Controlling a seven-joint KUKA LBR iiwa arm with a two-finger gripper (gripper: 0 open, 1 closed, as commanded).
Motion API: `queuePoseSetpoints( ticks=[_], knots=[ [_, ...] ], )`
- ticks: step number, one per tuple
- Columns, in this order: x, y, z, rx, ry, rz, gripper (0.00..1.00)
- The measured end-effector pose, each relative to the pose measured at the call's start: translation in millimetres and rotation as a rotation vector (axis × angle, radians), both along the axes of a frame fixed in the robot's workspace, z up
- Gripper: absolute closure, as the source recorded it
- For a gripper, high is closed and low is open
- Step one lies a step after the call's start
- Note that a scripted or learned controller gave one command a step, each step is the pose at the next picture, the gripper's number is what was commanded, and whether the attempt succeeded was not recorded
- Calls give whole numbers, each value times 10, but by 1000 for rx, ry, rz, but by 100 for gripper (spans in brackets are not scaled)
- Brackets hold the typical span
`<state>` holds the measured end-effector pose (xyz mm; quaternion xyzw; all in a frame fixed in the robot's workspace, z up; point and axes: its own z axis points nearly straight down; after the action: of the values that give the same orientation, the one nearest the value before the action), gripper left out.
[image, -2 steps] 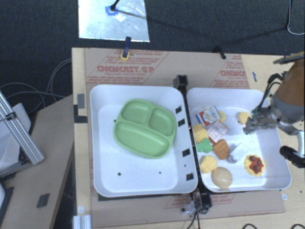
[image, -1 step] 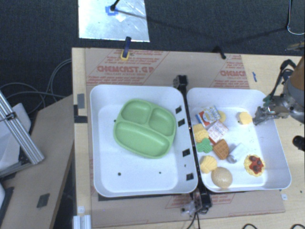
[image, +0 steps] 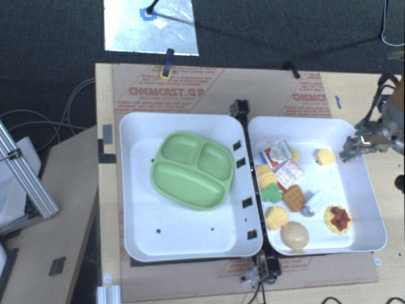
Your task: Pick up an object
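Nearest you, the tan bun (image: pixel 294 235) crowds its neighbours; your hand (image: pixel 352 149), grip state untellable, may snag two.

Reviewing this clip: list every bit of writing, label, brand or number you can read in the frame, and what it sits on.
"CHEMCAST GP", red print, upside down in this view, on the brown protective sheet behind the left bin.
The same red print repeats on that sheet behind the right bin, partly cut off and too blurred to read in full.
Red-and-white packets in the right bin: printing too small to read.
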<state>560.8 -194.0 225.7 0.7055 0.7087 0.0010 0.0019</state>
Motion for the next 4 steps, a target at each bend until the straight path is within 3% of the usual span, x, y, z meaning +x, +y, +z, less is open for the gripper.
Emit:
queuePoseSetpoints(
  ticks=[3,4],
  knots=[
    [-398,1632,63,4,3,5,100],
    [-432,1792,-27,2,3,2,100]
  ],
)
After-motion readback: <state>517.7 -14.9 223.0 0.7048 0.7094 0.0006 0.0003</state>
